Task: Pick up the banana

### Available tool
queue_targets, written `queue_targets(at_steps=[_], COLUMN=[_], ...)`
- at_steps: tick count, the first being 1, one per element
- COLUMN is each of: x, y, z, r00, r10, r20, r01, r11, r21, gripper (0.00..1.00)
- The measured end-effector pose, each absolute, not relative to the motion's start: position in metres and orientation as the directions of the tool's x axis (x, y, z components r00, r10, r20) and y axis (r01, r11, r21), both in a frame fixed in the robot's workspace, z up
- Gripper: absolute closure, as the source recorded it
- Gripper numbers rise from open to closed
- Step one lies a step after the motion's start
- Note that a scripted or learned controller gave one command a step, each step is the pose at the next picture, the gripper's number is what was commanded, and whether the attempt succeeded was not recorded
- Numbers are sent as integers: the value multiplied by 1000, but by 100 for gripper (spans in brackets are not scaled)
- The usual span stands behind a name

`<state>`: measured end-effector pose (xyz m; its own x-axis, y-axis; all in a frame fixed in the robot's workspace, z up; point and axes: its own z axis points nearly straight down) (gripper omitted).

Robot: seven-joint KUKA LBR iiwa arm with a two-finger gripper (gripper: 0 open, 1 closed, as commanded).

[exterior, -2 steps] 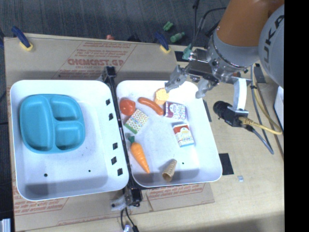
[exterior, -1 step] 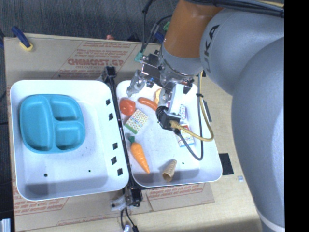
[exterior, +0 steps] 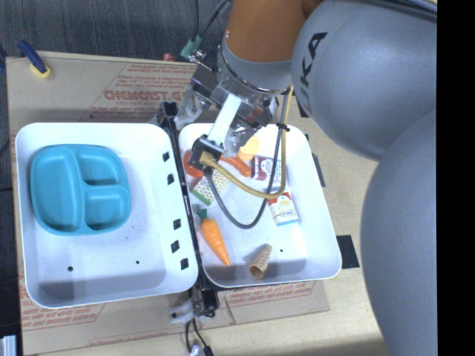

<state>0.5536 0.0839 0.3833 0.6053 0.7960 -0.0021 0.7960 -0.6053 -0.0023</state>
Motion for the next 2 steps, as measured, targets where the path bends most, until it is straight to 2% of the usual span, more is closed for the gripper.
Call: queue_targets(at_steps=[1, 2], x=[591, 591], y=[147, 147], z=[330, 340], r00=[813, 811], r10=[583, 585], r20=[-5, -7], r01=[583, 585], r11=[-813, -811], r21=[-2, -3], gripper=[0, 100])
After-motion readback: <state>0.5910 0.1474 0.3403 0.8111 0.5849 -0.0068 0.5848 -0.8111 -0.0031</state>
